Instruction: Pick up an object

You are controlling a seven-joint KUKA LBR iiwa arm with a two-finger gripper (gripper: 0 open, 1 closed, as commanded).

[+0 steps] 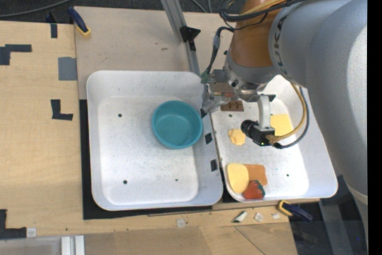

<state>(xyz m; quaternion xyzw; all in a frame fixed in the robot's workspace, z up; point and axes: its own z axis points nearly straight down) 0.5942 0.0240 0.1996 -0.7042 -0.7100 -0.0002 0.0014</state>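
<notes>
Overhead, gripper (218,95) low at the top-left corner of the right bin (310,179), finger state impossible to tell, small brown block (232,106) just beside it, teal bowl (176,123) in the left bin (119,158).

Teal bowl (176,123) blocks left bin's (107,128) right side.

**Even, soft light; arm blurred up close**

From my seat the scene reads bright and flat, lit from above with no hard glare. The left bin (107,128) shows a mild sheen along its rim, and the teal bowl (176,123) casts only a faint shadow. A darker shade sits under the arm (310,51) across the right bin (310,170). The arm's near bulk is soft and out of focus; the worktop (36,128) is sharper. The floor at top is dim.
</notes>
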